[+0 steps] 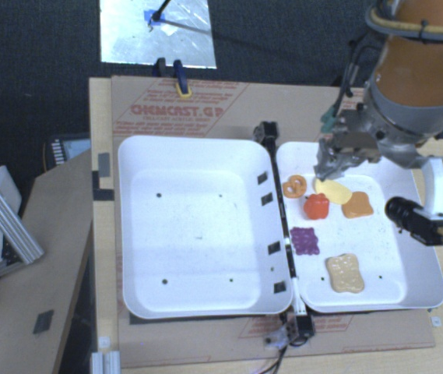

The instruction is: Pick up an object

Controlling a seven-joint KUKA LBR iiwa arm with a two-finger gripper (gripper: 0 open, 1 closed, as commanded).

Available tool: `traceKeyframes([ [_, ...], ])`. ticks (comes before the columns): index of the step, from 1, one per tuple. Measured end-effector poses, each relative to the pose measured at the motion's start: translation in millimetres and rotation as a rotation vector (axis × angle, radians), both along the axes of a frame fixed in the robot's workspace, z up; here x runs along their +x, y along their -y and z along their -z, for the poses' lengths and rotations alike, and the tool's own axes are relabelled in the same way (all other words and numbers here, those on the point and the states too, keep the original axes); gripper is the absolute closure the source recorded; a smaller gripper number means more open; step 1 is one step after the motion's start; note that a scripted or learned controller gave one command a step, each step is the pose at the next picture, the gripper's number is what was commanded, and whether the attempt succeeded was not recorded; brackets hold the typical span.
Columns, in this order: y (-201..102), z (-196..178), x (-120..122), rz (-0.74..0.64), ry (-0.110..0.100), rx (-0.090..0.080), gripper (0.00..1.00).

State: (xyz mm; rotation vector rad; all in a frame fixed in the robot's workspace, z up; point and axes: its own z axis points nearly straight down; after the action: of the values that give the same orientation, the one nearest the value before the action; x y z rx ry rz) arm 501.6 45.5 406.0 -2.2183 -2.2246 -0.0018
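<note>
The bench (104,232) carries a sheet of printed cardboard (176,107), and on that sit the two shallow white bins side by side. The left bin (198,224) has a bare speckled floor, while the right bin (408,275) holds all the small toy food pieces. The grey arm (427,45), with its broad orange band, reaches in from the upper right and hangs over the back part of the right bin. Its gripper (332,168) points down at the rear cluster of pieces, and the view does not let me tell whether the claw is apart or together, since the tips merge with the dark metal above them. Nothing can be seen between them, so I would not call anything grasped. Of the pieces, the tan cracker (346,273) lies nearest the front of the bin, well apart from the rest. The purple grape bunch (305,240) lies near the divider. The orange-brown piece (357,206) and the pale yellow piece (333,189) lie just beside each other, the yellow one right under the gripper's tip. The red tomato-like piece (317,206) lies just in front of it, and the small pretzel (294,185) sits to its left. Judging from this, the approach is done or nearly so, and the closing and lifting are left to do; the yellow piece looks the likeliest target.
</note>
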Motion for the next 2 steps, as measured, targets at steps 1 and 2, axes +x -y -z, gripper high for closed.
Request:
traceKeyframes([
  [1,-58.4,-2.7,-15.2,-0.006,0.002,0.001,1.0],
  [2,-109.7,-135.7,-14.1,-0.007,0.015,0.006,1.0],
])
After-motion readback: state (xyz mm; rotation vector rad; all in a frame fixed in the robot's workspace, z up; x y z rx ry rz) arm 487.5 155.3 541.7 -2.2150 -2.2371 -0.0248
